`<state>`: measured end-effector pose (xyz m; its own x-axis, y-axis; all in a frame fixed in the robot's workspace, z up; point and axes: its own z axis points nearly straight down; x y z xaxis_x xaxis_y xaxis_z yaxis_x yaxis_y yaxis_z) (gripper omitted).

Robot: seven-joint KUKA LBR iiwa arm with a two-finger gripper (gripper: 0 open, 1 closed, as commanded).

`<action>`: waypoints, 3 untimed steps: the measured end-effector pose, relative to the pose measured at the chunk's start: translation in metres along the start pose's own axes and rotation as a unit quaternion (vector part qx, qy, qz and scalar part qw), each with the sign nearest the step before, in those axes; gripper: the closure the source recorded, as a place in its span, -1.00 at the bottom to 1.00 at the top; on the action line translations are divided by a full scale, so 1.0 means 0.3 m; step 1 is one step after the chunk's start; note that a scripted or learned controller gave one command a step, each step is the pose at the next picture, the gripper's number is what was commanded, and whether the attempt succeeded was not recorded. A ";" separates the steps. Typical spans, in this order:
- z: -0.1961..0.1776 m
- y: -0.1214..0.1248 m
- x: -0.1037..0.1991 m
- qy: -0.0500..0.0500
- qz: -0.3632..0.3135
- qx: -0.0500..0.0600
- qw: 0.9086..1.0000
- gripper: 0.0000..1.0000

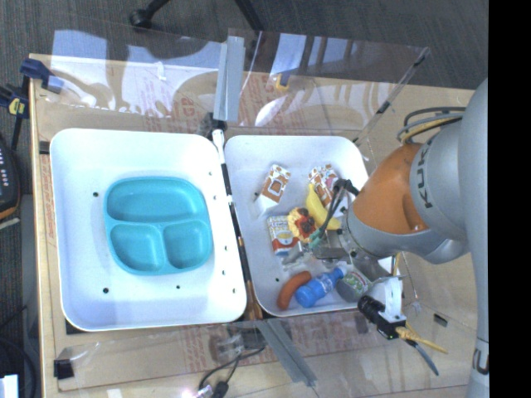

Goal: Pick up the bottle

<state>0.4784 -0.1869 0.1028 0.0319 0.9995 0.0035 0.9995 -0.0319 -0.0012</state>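
The gripper (330,243) sits low in the right bin (249,222), crowded by its near-right rim; whether it is clenched cannot be told. One blue bottle (322,287) lies just below it, long axis slanting toward the near-left, beside one orange sausage (292,290). One teal tray (158,224) sits well left.

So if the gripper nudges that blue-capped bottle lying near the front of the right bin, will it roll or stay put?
The bottle lies on its side, so it would probably roll. The hot dog beside its cap may block it that way. It looks like small, clear plastic, likely light and slippery.
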 end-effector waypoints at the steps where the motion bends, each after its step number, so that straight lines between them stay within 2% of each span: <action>1: -0.031 0.000 0.001 0.000 -0.001 0.001 1.000 1.00; 2: -0.031 0.001 0.001 0.000 -0.001 0.001 1.000 -1.00; 3: 0.034 0.000 -0.057 0.000 0.070 0.000 0.998 -1.00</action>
<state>0.4779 -0.2039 0.0926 0.1722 0.9851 0.0025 0.9851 -0.1721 -0.0021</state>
